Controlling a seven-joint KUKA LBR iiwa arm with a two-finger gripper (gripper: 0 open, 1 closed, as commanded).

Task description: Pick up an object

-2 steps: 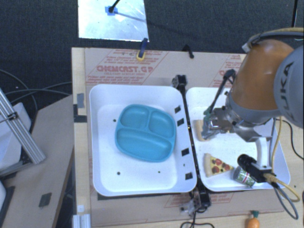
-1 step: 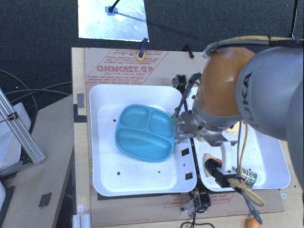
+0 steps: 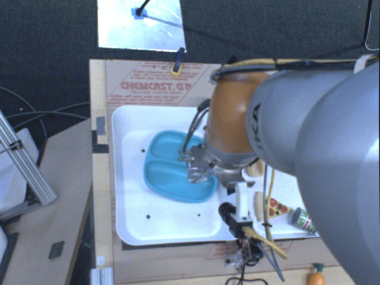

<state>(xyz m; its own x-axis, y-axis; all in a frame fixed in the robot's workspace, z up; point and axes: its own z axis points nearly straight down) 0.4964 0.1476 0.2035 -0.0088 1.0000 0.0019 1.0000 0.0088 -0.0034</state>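
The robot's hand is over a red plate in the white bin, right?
Not quite. The plate is blue, not red. The camera view shows the gripper over it, inside the white bin.

Grey arm point(image 3: 320, 135) entering from right, filling upper right of view, orange band point(image 3: 231, 114) above wrist, wrist angled down and left, gripper point(image 3: 196, 170) low, largely hidden beneath wrist housing

We see a glossy blue plastic dish point(image 3: 172, 174) in a smooth white plastic bin point(image 3: 133, 218). The arm point(image 3: 309, 135) looks like satin grey metal with a shiny orange band point(image 3: 231, 114). Matt brown cardboard point(image 3: 155, 82) lies under the bin, beside a reflective metal sheet point(image 3: 139, 16).
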